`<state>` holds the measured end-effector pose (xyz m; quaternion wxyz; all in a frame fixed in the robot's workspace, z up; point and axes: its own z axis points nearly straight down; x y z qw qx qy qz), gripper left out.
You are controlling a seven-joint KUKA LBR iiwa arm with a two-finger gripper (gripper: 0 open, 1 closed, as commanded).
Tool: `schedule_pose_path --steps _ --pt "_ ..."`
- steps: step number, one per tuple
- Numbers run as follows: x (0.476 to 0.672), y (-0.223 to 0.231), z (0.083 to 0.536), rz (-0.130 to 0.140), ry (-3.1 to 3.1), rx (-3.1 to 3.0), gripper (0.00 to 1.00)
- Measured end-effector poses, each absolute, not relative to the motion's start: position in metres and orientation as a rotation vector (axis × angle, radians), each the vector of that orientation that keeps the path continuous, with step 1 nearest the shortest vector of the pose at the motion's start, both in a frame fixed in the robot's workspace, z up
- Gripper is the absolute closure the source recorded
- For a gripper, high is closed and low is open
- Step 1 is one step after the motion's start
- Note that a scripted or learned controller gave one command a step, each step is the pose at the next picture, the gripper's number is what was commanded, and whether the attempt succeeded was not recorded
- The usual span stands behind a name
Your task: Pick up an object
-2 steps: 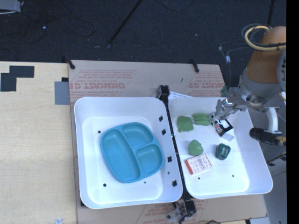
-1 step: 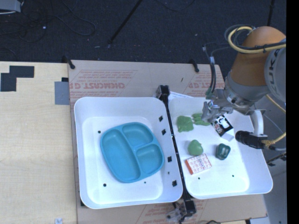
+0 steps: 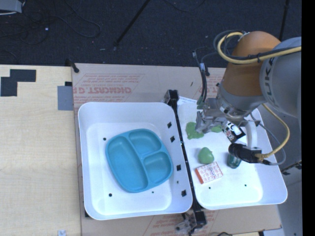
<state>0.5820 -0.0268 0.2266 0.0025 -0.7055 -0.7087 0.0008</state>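
My gripper (image 3: 202, 124) hangs low over the back left part of the right bin (image 3: 256, 193), below the orange-banded wrist. It is right above a flat light-green object (image 3: 192, 131) and seems to touch it. A bit of green (image 3: 215, 128) also peeks out on the gripper's right side. A rounded green object (image 3: 206, 155) lies just in front of the gripper. A small red-and-white box (image 3: 208, 172) lies nearer the front. A dark teal cup (image 3: 234, 160) sits to the right, partly behind a black cable fitting. A small black, white and red item (image 3: 231, 130) lies beside the wrist.
The left bin (image 3: 93, 132) holds a blue divided plate (image 3: 138, 159). A black divider strip (image 3: 178, 146) runs between the bins. Cables loop from the arm over the right bin's right side. Cardboard lies under both bins.
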Motion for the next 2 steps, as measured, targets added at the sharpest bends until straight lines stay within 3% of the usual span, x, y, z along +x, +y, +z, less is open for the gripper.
schedule_pose_path --steps 1,2 --pt "0.554 0.026 0.22 0.004 -2.222 -2.212 1.0" --pt "0.541 0.067 0.218 0.005 -2.222 -2.214 1.0"
